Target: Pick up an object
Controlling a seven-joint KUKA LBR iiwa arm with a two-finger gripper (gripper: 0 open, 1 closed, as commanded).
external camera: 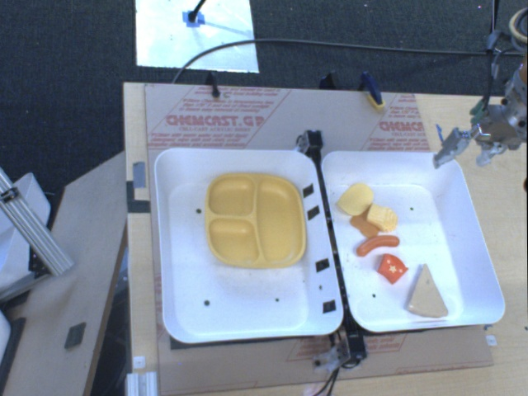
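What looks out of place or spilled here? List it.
Nothing stands out. The yellow plate lies flat in the left bin. The food pieces, among them a sausage and a wedge, sit loose in the right bin. The tool hangs over that bin's far corner.

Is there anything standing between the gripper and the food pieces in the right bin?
Nothing visible does. The gripper hangs over the right bin's far right corner, apart from the sausage and its neighbours.
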